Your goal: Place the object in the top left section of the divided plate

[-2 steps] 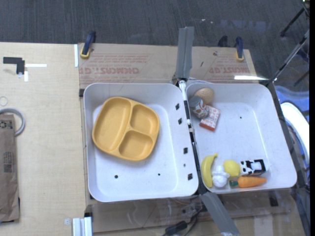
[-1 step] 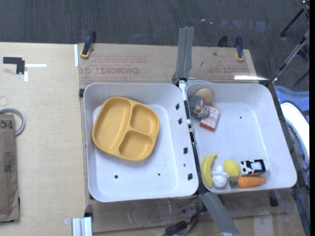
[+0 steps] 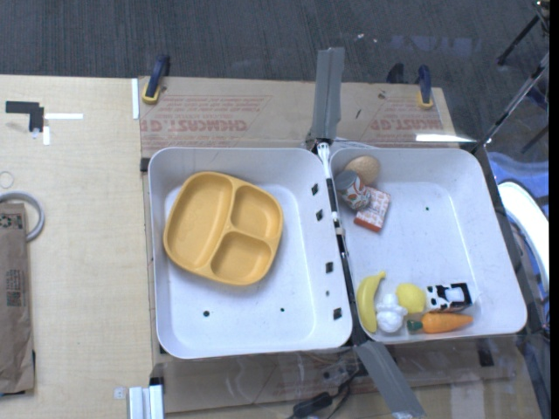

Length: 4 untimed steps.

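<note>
**Yellow divided plate in the left bin, loose items in the right bin**

We see the yellow divided plate [image 3: 199, 221] lying flat in the upper left part of the left bin [image 3: 244, 321], turned a little askew. It has one large section on its left side and two smaller sections on its right, one above the other. All three sections show bare yellow.

Which item is the task's object we cannot tell; all the loose items lie in the right bin [image 3: 437, 234]. In its upper left corner a round tan item [image 3: 364, 167] sits above a small can [image 3: 351, 188], and a red and white packet [image 3: 373, 209] lies just beside the can. Along the lower edge, a banana [image 3: 368, 299] curves upright, touching a white lumpy item [image 3: 390, 317]. A lemon [image 3: 411, 298] sits just beside these, with a black and white item [image 3: 448, 296] to its right and a carrot [image 3: 445, 323] below.

How the gripper stands we cannot tell.

Behind the bins lies a sheet of printed cardboard [image 3: 236, 112], held by two clamps [image 3: 157, 77]. A brown paper bag [image 3: 13, 295] rests on the wooden bench [image 3: 79, 234] at far left.
</note>
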{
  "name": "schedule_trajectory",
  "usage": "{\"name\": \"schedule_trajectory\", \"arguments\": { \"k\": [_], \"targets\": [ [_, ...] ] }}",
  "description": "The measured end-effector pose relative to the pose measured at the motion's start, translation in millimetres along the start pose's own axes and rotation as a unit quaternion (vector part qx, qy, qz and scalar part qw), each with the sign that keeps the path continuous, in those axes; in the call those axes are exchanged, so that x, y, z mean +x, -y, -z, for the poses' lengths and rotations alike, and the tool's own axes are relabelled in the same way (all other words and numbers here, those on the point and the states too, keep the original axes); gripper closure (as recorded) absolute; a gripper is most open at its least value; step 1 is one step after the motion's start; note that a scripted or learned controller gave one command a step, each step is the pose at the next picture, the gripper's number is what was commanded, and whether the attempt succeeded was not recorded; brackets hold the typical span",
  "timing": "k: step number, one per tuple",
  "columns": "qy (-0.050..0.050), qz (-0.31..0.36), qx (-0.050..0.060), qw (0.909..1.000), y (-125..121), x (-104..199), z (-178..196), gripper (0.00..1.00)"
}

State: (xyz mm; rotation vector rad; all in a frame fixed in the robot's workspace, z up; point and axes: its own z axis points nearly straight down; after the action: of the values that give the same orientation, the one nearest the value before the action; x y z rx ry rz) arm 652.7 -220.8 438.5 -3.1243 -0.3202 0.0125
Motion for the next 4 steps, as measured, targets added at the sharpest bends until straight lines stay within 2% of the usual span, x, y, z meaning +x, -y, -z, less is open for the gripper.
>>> {"name": "schedule_trajectory", "arguments": {
  "k": [1,2,3,4],
  "targets": [
    [-0.001,-0.003,0.0,1.0,23.3,-91.3,0.7,1.0],
    [-0.001,0.011,0.0,0.9999,8.2,-14.6,0.4,1.0],
    [-0.001,0.003,-0.001,1.0,-0.6,-0.7,0.7,1.0],
    [-0.001,-0.003,0.0,1.0,13.9,-75.1,1.0,1.0]
  ]
}}
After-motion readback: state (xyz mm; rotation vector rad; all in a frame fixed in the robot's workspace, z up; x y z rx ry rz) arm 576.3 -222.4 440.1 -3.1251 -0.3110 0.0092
